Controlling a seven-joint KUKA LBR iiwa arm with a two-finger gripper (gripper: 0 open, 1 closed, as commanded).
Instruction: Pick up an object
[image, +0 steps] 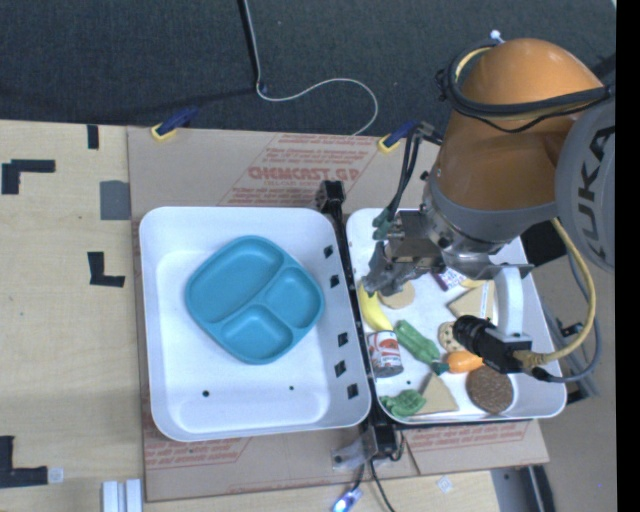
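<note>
Banana (374, 312), one, beside one can (386, 353); one blue plate (254, 298).

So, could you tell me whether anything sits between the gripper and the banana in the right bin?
Nothing visible does. The gripper hangs just above the banana at the right bin's left side; the can lies nearer the camera, beside the path.

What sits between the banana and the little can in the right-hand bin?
Nothing: in the camera view the bin floor between the banana and the can below it is bare white.
</note>
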